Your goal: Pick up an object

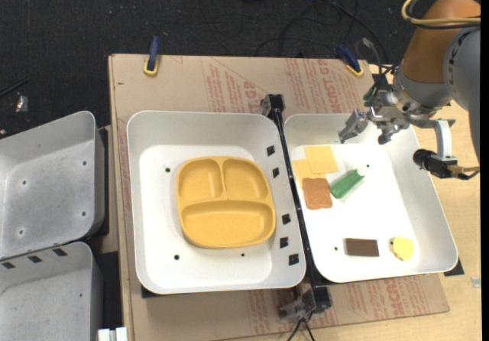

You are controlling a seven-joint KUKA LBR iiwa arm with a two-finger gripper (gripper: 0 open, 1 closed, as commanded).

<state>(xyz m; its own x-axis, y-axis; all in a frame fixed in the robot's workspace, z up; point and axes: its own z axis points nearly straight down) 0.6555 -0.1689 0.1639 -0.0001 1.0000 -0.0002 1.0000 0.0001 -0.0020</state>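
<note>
From the overhead camera I see the grey two-finger gripper (pixel 372 127) spread wide and holding nothing, above the right white bin's (pixel 428 213) far edge. The green bottle-shaped object (pixel 345 183) lies nearer, between yellow (pixel 320 158) and brown (pixel 317 193) flat pieces.

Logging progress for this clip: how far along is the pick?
Nothing looks picked yet. The gripper is over the far edge of the right bin with nothing between its open fingers. The green bottle, yellow slice, brown slice, dark brown block and small yellow piece lie on the bin floor; the yellow divided plate sits in the left bin. Descent, grasp and lift all remain.
</note>
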